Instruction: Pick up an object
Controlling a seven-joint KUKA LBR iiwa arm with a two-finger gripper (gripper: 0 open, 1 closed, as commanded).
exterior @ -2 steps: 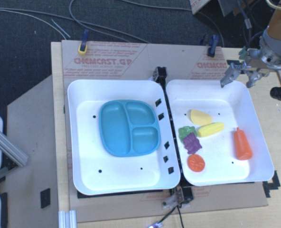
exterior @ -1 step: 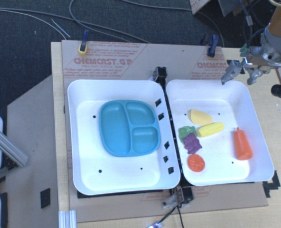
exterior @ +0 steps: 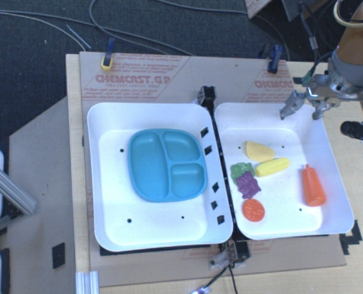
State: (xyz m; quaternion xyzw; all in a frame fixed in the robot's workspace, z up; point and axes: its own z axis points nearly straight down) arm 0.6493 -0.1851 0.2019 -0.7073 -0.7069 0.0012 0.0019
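Grey two-finger gripper [exterior: 304, 108] hung spread apart and empty over the far rim of the right shallow white bin [exterior: 332, 164].

Below it in that bin lay a yellow wedge [exterior: 259, 150], a yellow corn cob [exterior: 272, 166], a green piece [exterior: 241, 169], purple grapes [exterior: 249, 184], an orange round fruit [exterior: 253, 210] and an orange bottle [exterior: 313, 186]; the left white bin [exterior: 108, 225] held a blue sectioned plate [exterior: 167, 164].
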